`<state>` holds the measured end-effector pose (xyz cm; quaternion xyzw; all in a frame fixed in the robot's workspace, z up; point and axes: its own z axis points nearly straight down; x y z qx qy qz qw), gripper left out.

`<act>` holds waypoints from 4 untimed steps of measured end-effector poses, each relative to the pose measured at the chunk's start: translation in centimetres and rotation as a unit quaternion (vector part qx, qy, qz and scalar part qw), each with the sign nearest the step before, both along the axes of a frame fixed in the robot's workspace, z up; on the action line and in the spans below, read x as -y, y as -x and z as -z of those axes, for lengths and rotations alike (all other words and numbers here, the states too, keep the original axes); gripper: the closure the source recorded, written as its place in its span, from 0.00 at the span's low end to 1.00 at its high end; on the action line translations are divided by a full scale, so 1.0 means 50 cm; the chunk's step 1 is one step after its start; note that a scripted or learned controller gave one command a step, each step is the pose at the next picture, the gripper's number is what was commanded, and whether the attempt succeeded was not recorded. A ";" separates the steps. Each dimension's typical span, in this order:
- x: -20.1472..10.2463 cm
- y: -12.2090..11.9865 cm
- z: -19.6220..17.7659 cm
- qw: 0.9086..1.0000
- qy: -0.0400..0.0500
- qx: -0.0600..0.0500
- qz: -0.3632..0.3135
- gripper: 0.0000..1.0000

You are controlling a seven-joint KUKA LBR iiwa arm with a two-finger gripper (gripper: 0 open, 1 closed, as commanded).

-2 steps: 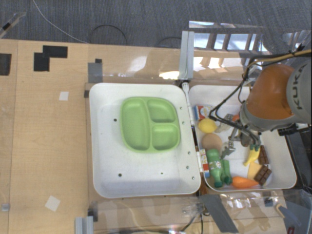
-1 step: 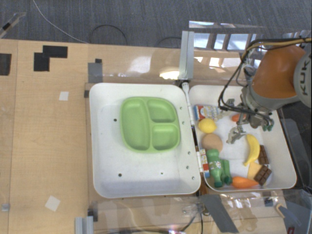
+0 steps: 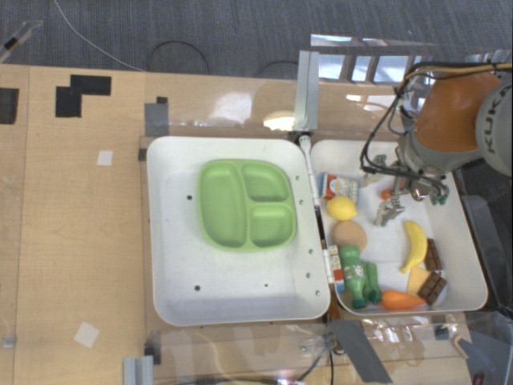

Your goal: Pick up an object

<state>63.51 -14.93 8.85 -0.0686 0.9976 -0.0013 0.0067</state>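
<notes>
The right bin (image 3: 473, 291) holds a crowd of toy food along its left and near sides: a yellow lemon (image 3: 342, 208), a tan egg-shaped piece (image 3: 349, 235) just below it, a green bottle-like item (image 3: 359, 275) lying toward the near wall, an orange carrot (image 3: 400, 300) at the near edge, a yellow banana (image 3: 414, 245) in the middle, and brown chocolate pieces (image 3: 433, 273) beside the banana's lower end. A small red-and-white carton (image 3: 341, 187) sits above the lemon, partly tucked against the bin's dividing wall.

The gripper (image 3: 390, 212) hangs over bare white floor in the upper middle of that bin, between the lemon and the banana, touching neither. Nothing sits between its metal tips; they look slightly parted, though they are small and blurred. The arm (image 3: 453, 115) above, with its orange band and looping cables, hides the bin's far right corner.

The left bin (image 3: 172, 295) carries a green divided tray (image 3: 245, 204).
</notes>
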 end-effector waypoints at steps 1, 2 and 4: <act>0.106 0.014 -0.002 1.000 0.001 0.000 0.005 0.00; 0.112 0.100 -0.001 1.000 0.000 -0.001 0.015 0.00; 0.111 0.123 -0.032 0.998 0.001 0.008 0.065 1.00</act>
